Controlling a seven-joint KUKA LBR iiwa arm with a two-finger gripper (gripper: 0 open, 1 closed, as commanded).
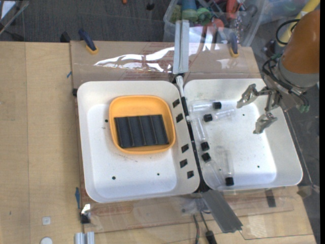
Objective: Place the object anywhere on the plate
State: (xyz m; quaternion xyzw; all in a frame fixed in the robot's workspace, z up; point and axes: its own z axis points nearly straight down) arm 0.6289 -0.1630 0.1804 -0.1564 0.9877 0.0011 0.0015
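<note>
Wooden bench, two white bins: you will find the black ridged object [141,131] already on the orange plate [118,105] at centre-left, while the gripper [257,110], jaws spread wide and empty, hovers at right, where a descent could strike the clear tubes [213,113].

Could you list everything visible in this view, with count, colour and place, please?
Bins: two, white, side by side on the bench.
Plate: one, orange, in the left bin.
Block: one, black and ribbed, lying on the plate.
Tubes: several, clear with black caps, in the right bin; exact count unclear.
Tub: one, clear, holding colourful items, behind the bins.
Clamps: two, blue and orange, on the board behind the bins.
Gripper: one, metallic, fingers spread, over the right bin's right side.
</note>
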